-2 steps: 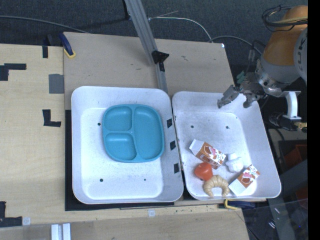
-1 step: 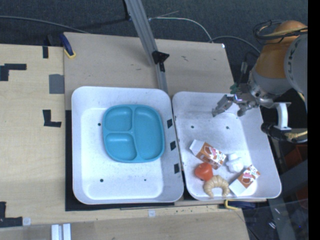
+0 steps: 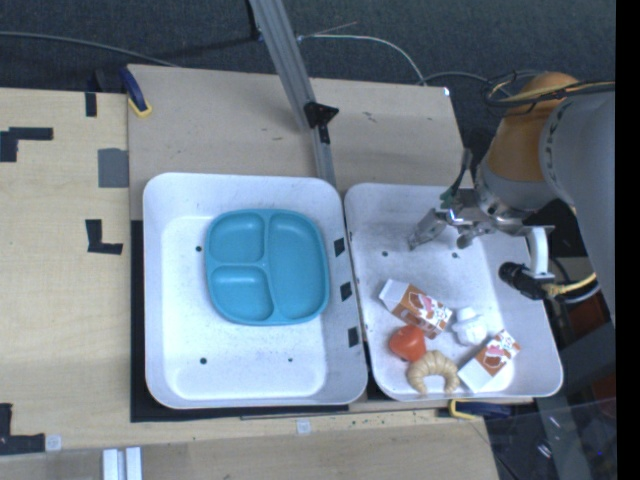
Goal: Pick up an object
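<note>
The gripper [image 3: 437, 230] hangs over the right bin [image 3: 400, 208] with fingers spread wide, nothing between them — croissant [image 3: 433, 370] and tomato [image 3: 406, 342] (touching) well apart.

The one camera is looking down at a slant from well above the bench [image 3: 60, 298], taking in both bins, the left bin [image 3: 160, 298] sitting mid-frame, the right bin [image 3: 375, 218] just right of it, and the arm [image 3: 580, 138] entering further right.
</note>
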Action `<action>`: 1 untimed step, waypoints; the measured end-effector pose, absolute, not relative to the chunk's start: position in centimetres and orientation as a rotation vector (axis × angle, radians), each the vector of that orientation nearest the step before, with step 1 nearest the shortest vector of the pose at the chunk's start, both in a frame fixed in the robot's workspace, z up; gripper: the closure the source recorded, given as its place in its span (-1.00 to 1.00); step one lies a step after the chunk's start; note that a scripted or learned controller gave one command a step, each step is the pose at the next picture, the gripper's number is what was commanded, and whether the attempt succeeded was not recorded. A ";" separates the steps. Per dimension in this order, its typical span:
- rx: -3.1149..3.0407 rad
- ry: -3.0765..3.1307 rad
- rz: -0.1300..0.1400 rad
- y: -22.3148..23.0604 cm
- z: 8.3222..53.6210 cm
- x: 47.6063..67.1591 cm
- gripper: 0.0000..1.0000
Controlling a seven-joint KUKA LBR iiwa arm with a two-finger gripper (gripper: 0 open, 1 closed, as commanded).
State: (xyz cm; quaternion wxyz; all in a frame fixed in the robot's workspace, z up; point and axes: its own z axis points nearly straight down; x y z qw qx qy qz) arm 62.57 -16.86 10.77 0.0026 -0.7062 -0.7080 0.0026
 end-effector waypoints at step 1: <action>-2.217 -2.225 0.003 -16.8 12.2 62.7 1.00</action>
